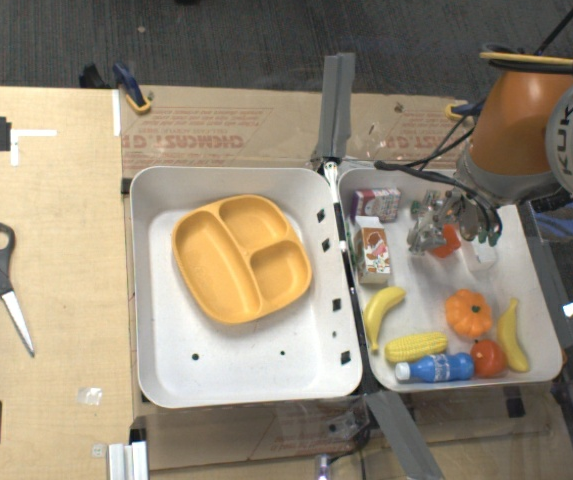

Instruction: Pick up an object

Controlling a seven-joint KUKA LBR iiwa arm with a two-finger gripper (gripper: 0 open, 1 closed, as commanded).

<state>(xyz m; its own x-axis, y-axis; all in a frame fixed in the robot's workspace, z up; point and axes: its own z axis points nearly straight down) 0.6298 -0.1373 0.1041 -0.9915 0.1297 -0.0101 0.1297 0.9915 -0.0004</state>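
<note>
While gripper (436,230) hangs low in right bin (541,298), finger state unclear; small red thing (447,243) just beside it, grasp uncertain. Nearby: two cartons (375,250), two bananas (383,311), one corn cob (416,347), pumpkin (468,313), tomato (488,358), bottle (436,369). Left bin (146,298): one yellow plate (242,257).

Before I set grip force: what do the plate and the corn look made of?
Plate: likely moulded plastic, matte yellow-orange, with smooth rounded dividers and one even colour. Corn: probably toy plastic or rubber, with uniform yellow and a slight sheen; which one I cannot tell.
</note>
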